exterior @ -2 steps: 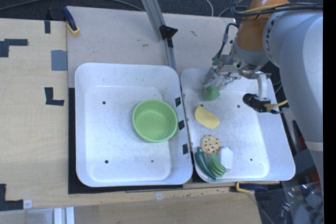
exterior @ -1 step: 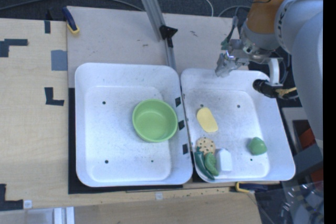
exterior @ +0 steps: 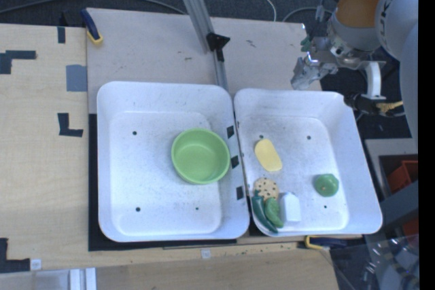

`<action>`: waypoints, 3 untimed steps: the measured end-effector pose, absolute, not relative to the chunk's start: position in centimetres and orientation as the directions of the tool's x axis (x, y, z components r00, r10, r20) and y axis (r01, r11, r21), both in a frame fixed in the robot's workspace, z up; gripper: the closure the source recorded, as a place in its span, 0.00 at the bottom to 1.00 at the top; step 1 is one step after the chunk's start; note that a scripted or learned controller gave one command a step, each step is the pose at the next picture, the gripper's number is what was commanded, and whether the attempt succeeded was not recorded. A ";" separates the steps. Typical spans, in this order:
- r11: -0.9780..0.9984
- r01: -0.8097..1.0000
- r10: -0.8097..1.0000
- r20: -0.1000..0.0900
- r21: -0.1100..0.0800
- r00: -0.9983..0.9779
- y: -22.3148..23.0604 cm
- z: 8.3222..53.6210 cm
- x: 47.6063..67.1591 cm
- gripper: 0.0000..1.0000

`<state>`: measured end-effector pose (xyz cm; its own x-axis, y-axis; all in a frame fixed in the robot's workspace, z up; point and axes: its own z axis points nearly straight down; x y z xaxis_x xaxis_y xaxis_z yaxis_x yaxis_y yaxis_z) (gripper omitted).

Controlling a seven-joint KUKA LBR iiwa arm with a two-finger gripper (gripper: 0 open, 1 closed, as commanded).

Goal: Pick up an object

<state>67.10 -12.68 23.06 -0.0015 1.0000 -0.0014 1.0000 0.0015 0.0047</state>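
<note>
The gripper hangs at the back edge of the right bin, above its far rim, well away from the objects. In the right bin lie a yellow oval piece, a small green round object, a tan dotted cracker-like piece, a green vegetable-shaped item and a small white block. A green bowl sits upright in the left bin. Nothing shows between the fingers.
A grey metal pole rises at a slant behind the bins. A yellow-and-blue clamp sits at the back left of the board. Cables run across the dark floor behind the bench.
</note>
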 end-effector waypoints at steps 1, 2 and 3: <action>0.002 1.000 1.000 -0.001 0.004 -0.002 -12.6 27.3 67.2 1.00; 0.004 1.000 1.000 0.001 -0.002 -0.004 -8.2 27.1 64.0 1.00; 0.006 1.000 1.000 0.002 -0.004 -0.006 -2.5 25.7 61.8 1.00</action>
